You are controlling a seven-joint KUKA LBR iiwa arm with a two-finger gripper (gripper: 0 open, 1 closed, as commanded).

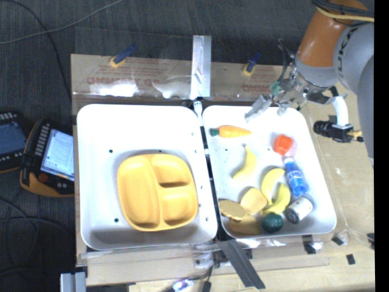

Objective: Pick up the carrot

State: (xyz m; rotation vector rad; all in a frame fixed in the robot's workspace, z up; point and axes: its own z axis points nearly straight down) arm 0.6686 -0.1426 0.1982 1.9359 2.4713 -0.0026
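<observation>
A: Going left to right, where does the carrot (233,131) lie?

B: In the right bin (316,163), at about eleven o'clock of its floor, near the divider, well apart from the yellow tray (159,191) in the left bin (97,163). It lies flat, green end at nine o'clock, orange tip at three.

A: How would it handle?

B: It looks like a light, stiff plastic toy with a smooth, likely slippery skin. The thick middle of the orange body seems the best hold, fingers closing across its width.

A: And the pincer (267,104)?

B: It hangs at the bin's twelve o'clock rim, holding nothing; how wide it stands cannot be told.

A: Any writing?

B: The blue bottle (295,178) bears a label, too small to read.
</observation>
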